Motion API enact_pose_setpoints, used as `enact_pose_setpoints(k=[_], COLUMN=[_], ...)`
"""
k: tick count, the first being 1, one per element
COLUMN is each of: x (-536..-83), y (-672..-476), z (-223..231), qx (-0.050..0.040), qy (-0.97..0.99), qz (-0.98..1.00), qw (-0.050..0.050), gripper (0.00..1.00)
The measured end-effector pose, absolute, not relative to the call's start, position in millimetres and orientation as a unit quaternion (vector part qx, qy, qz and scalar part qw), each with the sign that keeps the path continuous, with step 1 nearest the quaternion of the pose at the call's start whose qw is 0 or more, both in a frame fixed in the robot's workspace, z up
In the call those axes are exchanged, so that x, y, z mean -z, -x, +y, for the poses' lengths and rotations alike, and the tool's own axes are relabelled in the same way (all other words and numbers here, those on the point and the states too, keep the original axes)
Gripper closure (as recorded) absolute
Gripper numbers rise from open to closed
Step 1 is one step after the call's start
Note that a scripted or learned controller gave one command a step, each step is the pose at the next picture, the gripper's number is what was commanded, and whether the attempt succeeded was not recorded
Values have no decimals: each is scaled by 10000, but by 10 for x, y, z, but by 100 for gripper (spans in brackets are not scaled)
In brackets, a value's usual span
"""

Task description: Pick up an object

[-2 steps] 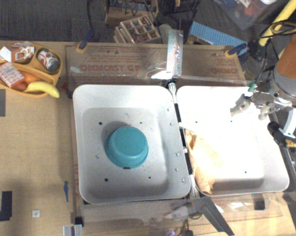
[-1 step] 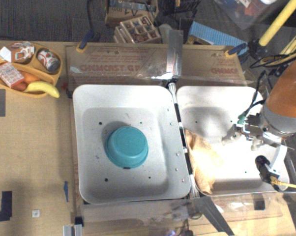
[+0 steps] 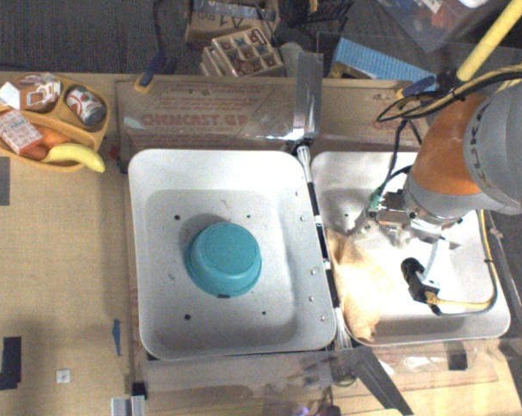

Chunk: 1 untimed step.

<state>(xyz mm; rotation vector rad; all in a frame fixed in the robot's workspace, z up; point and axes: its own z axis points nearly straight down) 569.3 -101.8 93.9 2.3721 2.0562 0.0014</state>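
Note:
A teal bowl (image 3: pixel 225 258) lies upside down in the middle of the left bin (image 3: pixel 157 189). A pale tan, soft-looking object (image 3: pixel 358 280) lies along the left side of the right bin (image 3: pixel 469 323), reaching down to its front left corner. The arm's orange band (image 3: pixel 447 159) and grey wrist hang over the right bin. My gripper (image 3: pixel 365 221) points left and down, low near that bin's left wall. It is just above the upper end of the tan object, and whether it touches it is unclear.
A yellow tray (image 3: pixel 9 141) with a banana (image 3: pixel 75 155) and other toy food sits on the bench at the far left. A cardboard wall (image 3: pixel 209 115) runs behind the bins. A black and yellow cable (image 3: pixel 456 304) trails from the wrist across the right bin.

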Motion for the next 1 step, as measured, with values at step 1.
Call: enact_pose_setpoints(k=[1], x=[-877], y=[-6172], z=[-1306], qx=[-18], qy=[-7101], qz=[7041], qw=[27], gripper=[0])
